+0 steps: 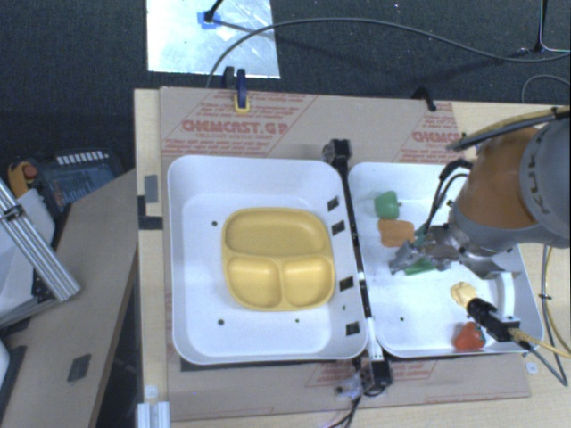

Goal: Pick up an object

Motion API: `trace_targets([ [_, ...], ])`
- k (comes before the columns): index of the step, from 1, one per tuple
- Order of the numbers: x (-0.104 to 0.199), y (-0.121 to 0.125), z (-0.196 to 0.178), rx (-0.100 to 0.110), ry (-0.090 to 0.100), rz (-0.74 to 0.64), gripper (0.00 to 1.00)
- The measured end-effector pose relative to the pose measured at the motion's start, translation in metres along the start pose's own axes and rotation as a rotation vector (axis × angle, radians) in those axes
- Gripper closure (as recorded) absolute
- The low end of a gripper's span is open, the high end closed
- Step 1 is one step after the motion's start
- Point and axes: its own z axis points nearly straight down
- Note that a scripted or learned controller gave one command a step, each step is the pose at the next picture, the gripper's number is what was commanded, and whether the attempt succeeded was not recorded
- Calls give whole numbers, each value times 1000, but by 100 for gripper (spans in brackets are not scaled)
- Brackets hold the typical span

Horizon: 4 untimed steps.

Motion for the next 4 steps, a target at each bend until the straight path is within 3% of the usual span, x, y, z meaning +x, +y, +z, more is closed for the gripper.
trace_targets([
  [1,-1,1,-13,-5,-2,-1,100],
  [4,4,-1,-179,-10,-3,-3,100],
])
